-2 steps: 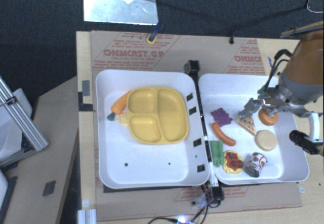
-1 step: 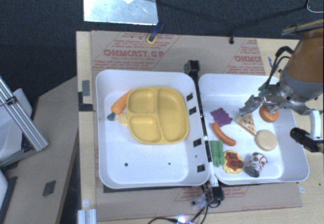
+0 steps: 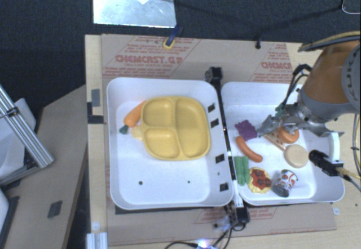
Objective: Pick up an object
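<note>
The right bin (image 3: pixel 254 98) holds several toy foods: a purple piece (image 3: pixel 246 129), an orange-red sausage (image 3: pixel 249 149), a green vegetable (image 3: pixel 241 169), a pizza slice (image 3: pixel 260 179), a small can (image 3: pixel 284 182), a beige round bun (image 3: pixel 296 156) and an orange piece (image 3: pixel 290 135) on a brown slab (image 3: pixel 275 141). My gripper (image 3: pixel 272 125) hangs low over the right bin, just right of the purple piece and over the slab's upper left end. Nothing is visibly held.
The left bin (image 3: pixel 113 146) carries a yellow divided plate (image 3: pixel 172 128) with a carrot (image 3: pixel 133 114) at its left edge. A black divider (image 3: pixel 223 129) runs between the bins. The arm's grey body (image 3: pixel 333 84) covers the right bin's far right corner.
</note>
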`<act>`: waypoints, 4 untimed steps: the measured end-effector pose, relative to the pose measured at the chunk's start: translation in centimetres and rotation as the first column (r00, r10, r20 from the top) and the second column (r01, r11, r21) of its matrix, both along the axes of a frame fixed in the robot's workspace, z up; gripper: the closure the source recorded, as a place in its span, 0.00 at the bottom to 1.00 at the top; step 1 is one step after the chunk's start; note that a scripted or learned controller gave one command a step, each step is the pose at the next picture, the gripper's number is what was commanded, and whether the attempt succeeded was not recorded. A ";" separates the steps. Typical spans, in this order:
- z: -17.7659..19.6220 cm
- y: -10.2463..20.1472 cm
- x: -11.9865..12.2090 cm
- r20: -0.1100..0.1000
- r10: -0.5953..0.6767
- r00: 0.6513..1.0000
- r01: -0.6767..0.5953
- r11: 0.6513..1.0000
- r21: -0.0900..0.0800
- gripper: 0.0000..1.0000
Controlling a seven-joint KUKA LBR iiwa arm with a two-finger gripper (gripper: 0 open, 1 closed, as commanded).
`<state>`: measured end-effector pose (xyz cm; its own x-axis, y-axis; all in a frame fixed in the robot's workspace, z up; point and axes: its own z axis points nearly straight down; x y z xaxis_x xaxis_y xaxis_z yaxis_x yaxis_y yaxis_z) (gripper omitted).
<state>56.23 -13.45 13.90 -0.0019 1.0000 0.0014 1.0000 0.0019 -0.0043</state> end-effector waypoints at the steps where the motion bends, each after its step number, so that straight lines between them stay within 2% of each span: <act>1: -4.2 -0.5 0.5 0.023 -0.003 1.000 0.004 1.000 -0.014 0.00; 2: -2.8 -0.8 0.8 0.033 -0.004 0.999 0.004 1.000 -0.019 1.00; 3: 3.6 -0.9 0.9 0.012 0.002 1.000 -0.002 1.000 -0.003 1.00; 4: 8.8 -0.9 1.1 0.011 0.003 1.000 -0.003 1.000 -0.003 1.00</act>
